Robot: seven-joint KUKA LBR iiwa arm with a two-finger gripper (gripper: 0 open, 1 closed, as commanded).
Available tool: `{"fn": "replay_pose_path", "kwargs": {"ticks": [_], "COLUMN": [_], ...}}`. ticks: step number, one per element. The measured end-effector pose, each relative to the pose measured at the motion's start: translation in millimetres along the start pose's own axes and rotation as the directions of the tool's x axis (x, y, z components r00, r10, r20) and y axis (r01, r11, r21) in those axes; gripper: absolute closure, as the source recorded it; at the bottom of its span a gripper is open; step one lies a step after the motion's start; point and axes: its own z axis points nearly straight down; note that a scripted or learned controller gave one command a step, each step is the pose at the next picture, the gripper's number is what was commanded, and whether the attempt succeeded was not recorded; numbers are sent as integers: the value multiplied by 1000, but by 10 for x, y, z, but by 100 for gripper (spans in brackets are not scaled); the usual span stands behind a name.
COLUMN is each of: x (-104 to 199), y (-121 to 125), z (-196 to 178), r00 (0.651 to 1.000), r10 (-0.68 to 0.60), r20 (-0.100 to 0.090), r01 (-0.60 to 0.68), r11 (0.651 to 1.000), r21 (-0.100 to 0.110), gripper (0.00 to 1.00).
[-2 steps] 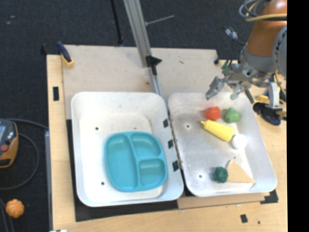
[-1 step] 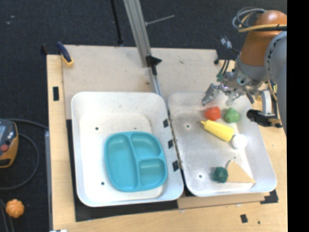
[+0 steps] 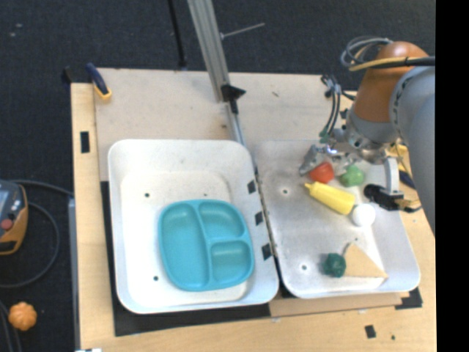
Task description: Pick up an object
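A small red object (image 3: 322, 172) lies near the back of the right bin (image 3: 293, 189), directly beneath the gripper (image 3: 322, 155). Whether the fingers are spread or pressed together cannot be told from this angle, nor whether they touch the red object. Just to its right sits a small green object (image 3: 352, 176), partly under the wrist. In front of both, a yellow object (image 3: 331, 196) lies at a slant, its far end touching a white ball-like object (image 3: 363, 215). Toward the bin's front right corner rests a tan wedge (image 3: 363, 264), with a dark green round object (image 3: 334, 265) touching its left edge.

The arm (image 3: 392, 94) comes in from the right, its orange band above the wrist, with cables looping over it.

The left bin (image 3: 139, 160) holds a turquoise divided plate (image 3: 207, 243) with three compartments, lying flat toward the front. Both bins sit side by side on the desk (image 3: 154, 105). An aluminium post (image 3: 209, 39) rises from the back of the desk between the bins. A small orange ball (image 3: 23, 314) lies on the floor off the desk's left front corner.
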Motion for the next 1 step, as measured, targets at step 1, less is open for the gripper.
{"fn": "replay_pose_path", "kwargs": {"ticks": [1], "x": [-20], "y": [37], "z": [-193], "r00": [1000], "r10": [-1], "r20": [4], "r01": [1], "r11": [1000], "r21": [-12], "gripper": [100]}}
